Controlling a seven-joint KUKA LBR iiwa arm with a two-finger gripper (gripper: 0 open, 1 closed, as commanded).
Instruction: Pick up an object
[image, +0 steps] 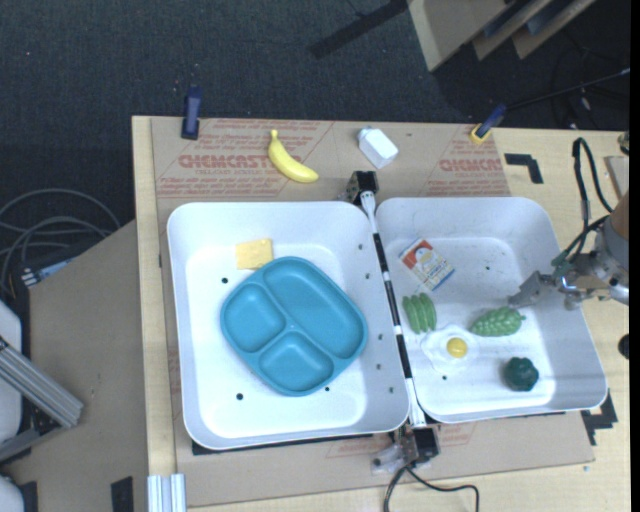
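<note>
1. Dark green piece (520, 374) sits low in your right bin (560, 245).
2. Tool (528, 292) hovers just beside the light green piece (497, 322); grip state unreadable.
3. Nothing lifted yet; your pick remains.

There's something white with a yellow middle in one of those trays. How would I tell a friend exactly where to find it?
Look in the right bin, near its front edge. The toy fried egg lies flat there, just below the green pickle-like toy and left of the leafy green toy. It is the only white piece with a round yellow yolk; its neighbours are all green.
</note>
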